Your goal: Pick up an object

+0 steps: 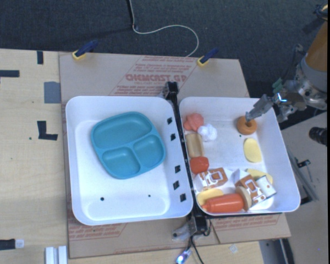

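Note:
The right bin (283, 147) holds several toy foods. A round orange piece (246, 126) lies near its far right corner, with a pale yellow oval (252, 150) just in front of it. My gripper (258, 110) reaches in over the bin's right rim, its tip just above and to the right of the orange piece. Nothing is seen held in it. Along the bin's left side lie a pink-orange piece (194, 121), a white lump (208, 132), a tan cylinder (193, 144) and a red piece (199, 164).
At the right bin's front lie a long red piece (226, 203), a yellow piece (208, 194) and two orange-and-white blocks (214, 176) (256, 188). The left bin (80, 164) holds a blue divided plate (128, 143). A black divider (177, 147) runs between the bins.

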Robot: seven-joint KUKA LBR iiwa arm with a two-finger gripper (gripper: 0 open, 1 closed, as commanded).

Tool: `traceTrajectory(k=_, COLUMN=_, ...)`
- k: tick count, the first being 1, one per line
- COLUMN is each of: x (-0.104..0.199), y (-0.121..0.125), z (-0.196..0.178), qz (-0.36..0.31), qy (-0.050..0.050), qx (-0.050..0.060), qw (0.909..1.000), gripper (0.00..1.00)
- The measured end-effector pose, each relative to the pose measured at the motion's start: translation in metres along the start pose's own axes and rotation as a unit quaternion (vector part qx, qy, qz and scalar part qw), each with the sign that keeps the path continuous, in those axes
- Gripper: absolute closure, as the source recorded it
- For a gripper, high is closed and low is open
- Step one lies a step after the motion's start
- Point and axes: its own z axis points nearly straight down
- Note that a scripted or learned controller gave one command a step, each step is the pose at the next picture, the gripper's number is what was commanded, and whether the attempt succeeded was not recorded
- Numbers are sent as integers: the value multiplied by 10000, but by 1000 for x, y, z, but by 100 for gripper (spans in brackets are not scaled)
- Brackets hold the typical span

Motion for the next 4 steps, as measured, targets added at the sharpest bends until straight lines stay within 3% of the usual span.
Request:
traceTrajectory(k=1, x=1, y=0, z=-10, qz=-6, qy=-1, qx=-3, qw=10000, gripper=100)
traceTrajectory(k=2, x=85, y=-30, z=20, qz=-32, qy=20, qx=24, qw=10000, gripper=100)
traceTrajectory(k=3, x=198, y=-66, z=57, qz=-57, qy=22, qx=35, qw=10000, gripper=100)
traceTrajectory(k=4, x=214, y=-100, z=-42, qz=-21, qy=12, qx=-38, qw=10000, gripper=100)
